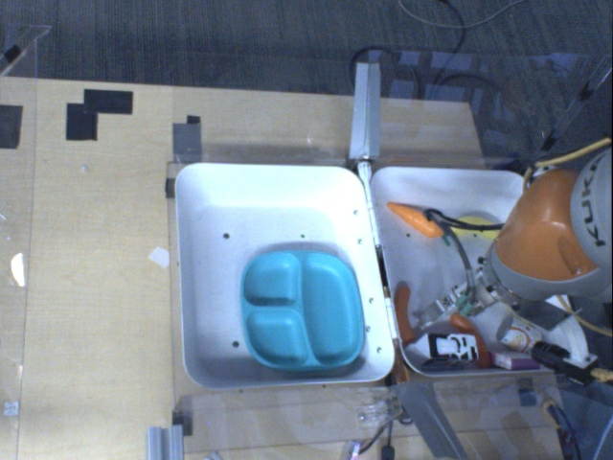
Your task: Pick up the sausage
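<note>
We see the hand [458,307] low inside the right bin [498,182], toward that bin's front edge, under the arm's orange band [541,228] and grey wrist. Its state: we cannot tell, since cables and metal fittings blur together there (no clear outline to read). Nothing is visibly gripped.

The sausage [403,312], a reddish-brown piece, lies along the right bin's left wall near its front-left corner, just beside the hand on the hand's left; whether they touch we cannot tell. A second reddish end shows at the front edge by a small black-and-white object [452,347], which sits directly in front of the hand (what that object is we cannot make out). A purple item [517,361] lies at the front edge further right.

Toward the right bin's back-left corner lies an orange carrot [414,218], tilted, with a yellow piece [476,224] just to its right, partly under a dark cable.

The left bin [220,199] holds a blue divided tray [304,308], set toward its front edge, right of centre.

Both bins rest on the pale wooden surface [86,257], a metal bracket [365,113] standing at their shared back corner.
</note>
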{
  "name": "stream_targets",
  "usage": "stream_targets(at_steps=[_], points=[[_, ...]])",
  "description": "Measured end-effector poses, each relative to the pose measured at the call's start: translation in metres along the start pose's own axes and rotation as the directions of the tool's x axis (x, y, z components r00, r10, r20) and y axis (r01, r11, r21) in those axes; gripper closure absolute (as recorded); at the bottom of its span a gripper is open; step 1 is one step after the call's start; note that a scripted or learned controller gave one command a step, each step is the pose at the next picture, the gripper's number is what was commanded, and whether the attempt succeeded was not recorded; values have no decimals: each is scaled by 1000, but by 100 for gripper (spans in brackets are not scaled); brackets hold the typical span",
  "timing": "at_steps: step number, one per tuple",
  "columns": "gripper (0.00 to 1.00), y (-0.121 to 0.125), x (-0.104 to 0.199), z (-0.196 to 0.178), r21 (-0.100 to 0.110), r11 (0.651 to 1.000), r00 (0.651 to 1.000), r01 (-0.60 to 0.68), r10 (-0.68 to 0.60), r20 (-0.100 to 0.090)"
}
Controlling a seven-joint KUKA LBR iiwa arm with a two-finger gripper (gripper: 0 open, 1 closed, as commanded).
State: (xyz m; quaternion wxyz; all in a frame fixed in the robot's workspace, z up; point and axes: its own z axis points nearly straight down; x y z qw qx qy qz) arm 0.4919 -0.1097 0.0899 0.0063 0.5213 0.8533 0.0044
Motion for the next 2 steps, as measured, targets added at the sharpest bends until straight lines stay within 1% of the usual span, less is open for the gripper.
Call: stream_targets(at_steps=[1, 2], points=[[100, 3, -1, -12, -7, 1000, 1000, 2, -2, 5], [100, 49, 34, -122, 8, 998, 998, -61, 61, -2]])
